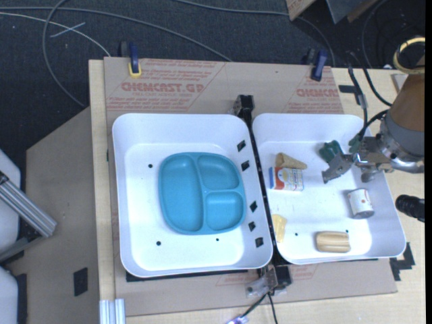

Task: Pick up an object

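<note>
Looking at the right bin (378, 130), you see the fingers (345, 164) spread apart, gripping nothing, with the teal object (330, 150) just upper-left of them.

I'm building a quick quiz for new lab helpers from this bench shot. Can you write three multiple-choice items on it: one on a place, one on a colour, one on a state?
1. Where does the divided plate lie?
A. in the left bin
B. in the right bin
C. on the bare bench beside the bins

2. What colour is the divided plate?
A. red
B. blue
C. yellow

3. How does the small can in the right bin sit?
A. hanging in the air under the end effector
B. resting on the bin floor, apart from the end effector
C. stacked on the tan block

Answers:
1. A, since the plate rests in the middle of the left bin.
2. B, since its three sections are all light blue.
3. B, since the can lies on the white floor below the end effector, with bare floor between them.
</note>
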Controlling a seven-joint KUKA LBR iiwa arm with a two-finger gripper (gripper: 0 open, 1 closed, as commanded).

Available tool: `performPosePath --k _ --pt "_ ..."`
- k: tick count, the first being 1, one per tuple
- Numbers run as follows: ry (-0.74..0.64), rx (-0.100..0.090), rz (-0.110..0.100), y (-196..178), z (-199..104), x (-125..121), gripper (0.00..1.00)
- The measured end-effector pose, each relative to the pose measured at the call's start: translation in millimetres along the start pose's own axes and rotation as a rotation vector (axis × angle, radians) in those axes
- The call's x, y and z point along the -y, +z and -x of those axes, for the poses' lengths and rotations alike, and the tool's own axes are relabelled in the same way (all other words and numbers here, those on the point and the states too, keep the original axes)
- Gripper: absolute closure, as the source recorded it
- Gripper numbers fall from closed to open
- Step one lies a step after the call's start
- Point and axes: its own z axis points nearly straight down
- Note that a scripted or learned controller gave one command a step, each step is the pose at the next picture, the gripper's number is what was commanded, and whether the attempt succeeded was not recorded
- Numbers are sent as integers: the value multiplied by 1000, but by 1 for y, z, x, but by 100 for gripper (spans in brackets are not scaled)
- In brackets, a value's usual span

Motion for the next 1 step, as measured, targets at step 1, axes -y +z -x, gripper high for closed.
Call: performPosePath --k 1 --pt "-3 2 12 -6 0 -3 0"
